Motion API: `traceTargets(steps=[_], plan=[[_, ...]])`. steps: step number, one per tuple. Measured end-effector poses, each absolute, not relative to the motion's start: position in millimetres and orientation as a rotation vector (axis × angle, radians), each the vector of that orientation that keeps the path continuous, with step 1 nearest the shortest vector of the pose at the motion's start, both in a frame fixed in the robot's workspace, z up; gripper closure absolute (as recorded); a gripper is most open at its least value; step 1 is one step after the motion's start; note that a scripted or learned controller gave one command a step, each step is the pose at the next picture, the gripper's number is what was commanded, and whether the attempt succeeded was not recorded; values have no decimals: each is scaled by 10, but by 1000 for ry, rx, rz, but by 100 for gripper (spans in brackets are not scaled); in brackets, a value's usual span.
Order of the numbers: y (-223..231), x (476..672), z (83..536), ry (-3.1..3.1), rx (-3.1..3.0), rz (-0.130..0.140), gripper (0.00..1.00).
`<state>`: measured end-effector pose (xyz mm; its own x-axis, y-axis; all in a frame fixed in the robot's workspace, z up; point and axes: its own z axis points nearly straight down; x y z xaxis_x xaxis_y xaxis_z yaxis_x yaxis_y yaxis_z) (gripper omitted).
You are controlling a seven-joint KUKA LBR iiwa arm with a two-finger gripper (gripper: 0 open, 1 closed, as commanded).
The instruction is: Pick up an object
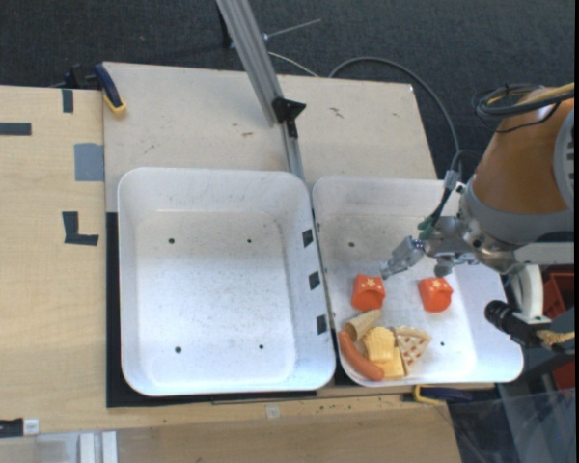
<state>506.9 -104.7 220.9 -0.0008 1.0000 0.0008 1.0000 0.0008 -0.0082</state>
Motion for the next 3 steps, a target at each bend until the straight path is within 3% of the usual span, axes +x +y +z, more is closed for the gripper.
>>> traceTargets(steps=[2,3], plan=[[-1097,5098,1155,-2217,-2216,8,0],[-1093,5112,1285,-2221,-2216,3,100]])
